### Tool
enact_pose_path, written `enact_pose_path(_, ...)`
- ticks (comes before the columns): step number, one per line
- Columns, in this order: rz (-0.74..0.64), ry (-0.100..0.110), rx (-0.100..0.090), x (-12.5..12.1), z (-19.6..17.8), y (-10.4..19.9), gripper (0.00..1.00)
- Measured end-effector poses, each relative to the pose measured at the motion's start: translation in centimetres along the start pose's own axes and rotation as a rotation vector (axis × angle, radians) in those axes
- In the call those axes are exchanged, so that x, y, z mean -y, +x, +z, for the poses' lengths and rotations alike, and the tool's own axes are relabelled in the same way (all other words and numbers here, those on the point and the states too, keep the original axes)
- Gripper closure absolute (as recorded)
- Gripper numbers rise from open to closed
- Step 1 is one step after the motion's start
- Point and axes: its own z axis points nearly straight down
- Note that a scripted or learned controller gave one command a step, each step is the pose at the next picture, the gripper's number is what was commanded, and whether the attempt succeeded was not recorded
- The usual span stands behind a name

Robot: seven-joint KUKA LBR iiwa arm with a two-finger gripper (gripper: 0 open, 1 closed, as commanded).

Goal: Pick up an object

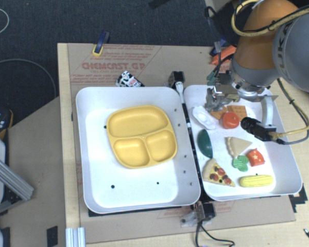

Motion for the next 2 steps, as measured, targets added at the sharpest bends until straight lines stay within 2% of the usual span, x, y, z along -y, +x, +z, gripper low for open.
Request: enact_pose_path(2,0.0,0.0,0.0,0.73,0.06,0.49,1.0)
